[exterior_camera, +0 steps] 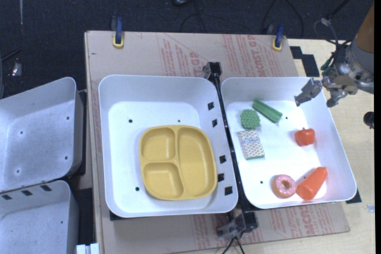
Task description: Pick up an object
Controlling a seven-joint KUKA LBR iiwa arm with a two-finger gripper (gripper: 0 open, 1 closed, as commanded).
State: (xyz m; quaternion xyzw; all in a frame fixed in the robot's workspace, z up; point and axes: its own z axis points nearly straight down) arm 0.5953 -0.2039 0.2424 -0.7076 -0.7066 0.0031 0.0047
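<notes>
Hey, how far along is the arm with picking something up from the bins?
Barely started. Done: the gripper is at the right bin's upper right rim. In hand: nothing, its open fingers hold no object. Left: descend and grasp; the red pepper, green cucumber, donut and carrot all lie in the bin.

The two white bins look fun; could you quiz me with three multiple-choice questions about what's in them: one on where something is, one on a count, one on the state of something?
1. Where is the yellow divided plate?
A. left bin
B. right bin
C. on the floor

2. How many compartments does the plate have?
A. two
B. three
C. five

3. What is between the gripper's fingers?
A. the doughnut
B. the green stick
C. nothing

Answers:
1 A: it lies in the left bin.
2 B: ridges split it into three.
3 C: the gripper hangs open over the right bin's far corner, apart from the pink doughnut and green stick.
</notes>
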